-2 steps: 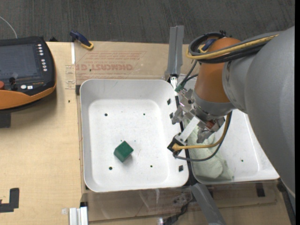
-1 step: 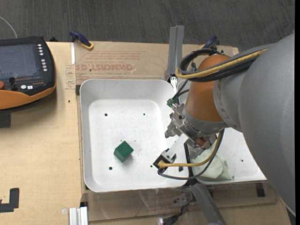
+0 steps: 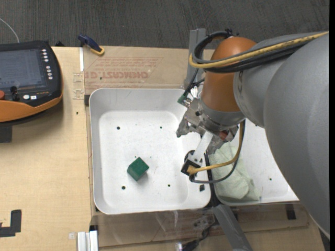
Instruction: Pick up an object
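Observation:
A small green cube (image 3: 138, 169) lies on the floor of the left bin (image 3: 104, 114), toward its front. A crumpled pale cloth (image 3: 234, 175) rests in the right bin (image 3: 272, 184), partly hidden by the arm. The gripper (image 3: 183, 128) hangs over the right side of the left bin, close to the wall between the two bins. It is up and to the right of the cube and well apart from it. Nothing shows between its fingers.
A teach pendant (image 3: 26, 82) with an orange rim lies on the bench at far left. Cardboard (image 3: 125, 72) lies behind the left bin, with a blue and yellow clamp (image 3: 91, 45) at its back corner. The grey arm covers much of the right bin.

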`<state>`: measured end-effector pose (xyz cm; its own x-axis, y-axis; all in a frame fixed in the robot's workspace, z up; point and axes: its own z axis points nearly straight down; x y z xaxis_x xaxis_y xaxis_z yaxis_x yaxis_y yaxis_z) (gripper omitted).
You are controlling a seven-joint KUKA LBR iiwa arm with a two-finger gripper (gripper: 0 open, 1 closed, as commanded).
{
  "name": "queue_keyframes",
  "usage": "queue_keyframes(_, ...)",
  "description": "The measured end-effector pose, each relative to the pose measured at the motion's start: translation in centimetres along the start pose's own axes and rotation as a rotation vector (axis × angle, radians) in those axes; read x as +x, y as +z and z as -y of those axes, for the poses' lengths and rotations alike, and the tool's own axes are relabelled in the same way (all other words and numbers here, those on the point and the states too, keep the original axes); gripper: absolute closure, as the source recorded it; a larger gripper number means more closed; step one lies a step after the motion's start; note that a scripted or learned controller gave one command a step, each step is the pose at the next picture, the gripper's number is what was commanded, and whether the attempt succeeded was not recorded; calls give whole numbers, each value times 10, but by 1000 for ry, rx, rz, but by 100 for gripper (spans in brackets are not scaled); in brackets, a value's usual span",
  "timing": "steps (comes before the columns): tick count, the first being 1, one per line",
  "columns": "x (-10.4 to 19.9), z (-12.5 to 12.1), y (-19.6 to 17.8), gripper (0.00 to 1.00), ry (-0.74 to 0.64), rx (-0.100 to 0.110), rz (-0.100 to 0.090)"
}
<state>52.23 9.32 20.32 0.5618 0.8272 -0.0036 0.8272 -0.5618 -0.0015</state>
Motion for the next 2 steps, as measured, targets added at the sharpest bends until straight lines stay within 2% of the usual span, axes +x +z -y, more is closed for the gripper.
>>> queue_keyframes(1, 2, 5, -52, 0, -316, -1, 0)
queue_keyframes(2, 77, 89, 31, 0, -564, 2, 2)
